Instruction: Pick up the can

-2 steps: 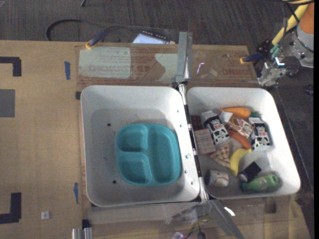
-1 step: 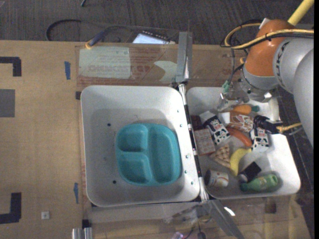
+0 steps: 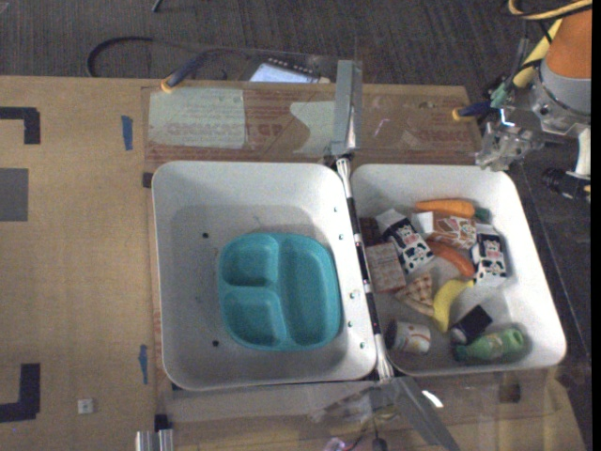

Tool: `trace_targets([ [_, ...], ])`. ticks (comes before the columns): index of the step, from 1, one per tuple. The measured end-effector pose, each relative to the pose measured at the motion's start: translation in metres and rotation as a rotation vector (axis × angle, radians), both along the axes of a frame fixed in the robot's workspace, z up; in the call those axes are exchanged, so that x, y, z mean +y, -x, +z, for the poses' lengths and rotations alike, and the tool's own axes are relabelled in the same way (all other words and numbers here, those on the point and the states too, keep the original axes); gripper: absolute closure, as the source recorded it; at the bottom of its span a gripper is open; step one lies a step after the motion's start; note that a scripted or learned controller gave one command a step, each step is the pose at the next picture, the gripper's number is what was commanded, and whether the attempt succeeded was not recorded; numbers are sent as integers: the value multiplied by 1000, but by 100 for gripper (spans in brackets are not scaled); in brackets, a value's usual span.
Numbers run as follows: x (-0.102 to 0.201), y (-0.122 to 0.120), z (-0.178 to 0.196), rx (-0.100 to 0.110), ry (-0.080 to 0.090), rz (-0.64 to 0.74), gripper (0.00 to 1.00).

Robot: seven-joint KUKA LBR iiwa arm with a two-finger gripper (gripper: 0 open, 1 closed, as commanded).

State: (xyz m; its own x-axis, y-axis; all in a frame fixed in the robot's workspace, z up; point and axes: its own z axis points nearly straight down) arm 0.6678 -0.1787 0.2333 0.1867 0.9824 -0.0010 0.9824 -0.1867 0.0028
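The can (image 3: 408, 336) is small and pale with a printed label, and it lies on its side near the front left corner of the right bin (image 3: 537, 294). My gripper (image 3: 499, 148) hangs above the far right corner of that bin, well away from the can, with nothing visibly in it. The grey arm with its orange band (image 3: 569, 56) comes in from the upper right.
Around the can lie a banana (image 3: 449, 301), a pizza slice (image 3: 417, 295), a black block (image 3: 472, 322) and a green bottle (image 3: 489, 346). Farther back are a carrot (image 3: 445, 208) and two milk cartons (image 3: 409, 243). The left bin (image 3: 188, 195) holds a teal divided tray (image 3: 279, 289).
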Motion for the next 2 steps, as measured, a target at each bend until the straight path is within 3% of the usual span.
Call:
trace_targets([
  [1,68,0,-140,2,-2,-138,100],
  [2,0,0,-50,1,0,50,100],
])
